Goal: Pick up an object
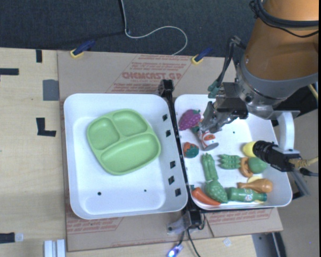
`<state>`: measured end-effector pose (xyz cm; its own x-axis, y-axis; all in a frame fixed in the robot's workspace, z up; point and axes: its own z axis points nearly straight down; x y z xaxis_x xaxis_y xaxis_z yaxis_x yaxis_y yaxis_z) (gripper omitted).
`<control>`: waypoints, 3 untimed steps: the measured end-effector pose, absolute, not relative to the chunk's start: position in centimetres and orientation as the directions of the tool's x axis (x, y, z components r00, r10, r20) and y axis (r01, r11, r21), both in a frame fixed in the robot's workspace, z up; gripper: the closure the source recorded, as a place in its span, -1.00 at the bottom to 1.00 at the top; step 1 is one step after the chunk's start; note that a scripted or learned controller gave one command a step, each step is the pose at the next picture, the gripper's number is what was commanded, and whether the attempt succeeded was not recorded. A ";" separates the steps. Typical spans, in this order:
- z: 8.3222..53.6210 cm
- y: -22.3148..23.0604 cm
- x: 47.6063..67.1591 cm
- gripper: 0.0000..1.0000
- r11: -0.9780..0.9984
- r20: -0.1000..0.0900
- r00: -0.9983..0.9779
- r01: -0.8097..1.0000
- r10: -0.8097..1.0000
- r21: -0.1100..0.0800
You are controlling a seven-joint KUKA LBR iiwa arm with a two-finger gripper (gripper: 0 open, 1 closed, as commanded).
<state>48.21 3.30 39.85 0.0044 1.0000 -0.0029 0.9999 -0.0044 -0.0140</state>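
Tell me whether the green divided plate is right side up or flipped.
Right side up: the green plate shows its three hollow compartments facing upward.

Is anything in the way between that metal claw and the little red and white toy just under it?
Nothing visible: the gripper hangs right above the small red and white toy, with no object between them.

Both white bins (pixel 77 143) look like smooth moulded plastic with a dull sheen. The green divided plate (pixel 123 141) is plastic too — matt, evenly coloured. Toy foods in the right bin, such as the purple grapes (pixel 190 119) and the green corn cob (pixel 209 166), seem glossy, rubbery plastic. Beneath lies brown cardboard (pixel 144 74), flat and printed — on a pale wood-grain bench (pixel 21 159). The arm's orange band (pixel 291 7) is satiny, its grey collar (pixel 275 82) looking like smooth metal.
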 end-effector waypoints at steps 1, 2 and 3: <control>32.7 4.9 48.3 1.00 0.002 -0.001 -0.002 1.000 1.000 -0.010; 44.3 10.6 51.5 1.00 0.008 0.003 -0.008 1.000 1.000 0.012; 30.2 11.0 48.0 1.00 0.002 -0.004 -0.002 1.000 1.000 -0.019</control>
<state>48.00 10.99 30.21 -0.0017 1.0000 -0.0042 0.9998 0.0016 -0.0189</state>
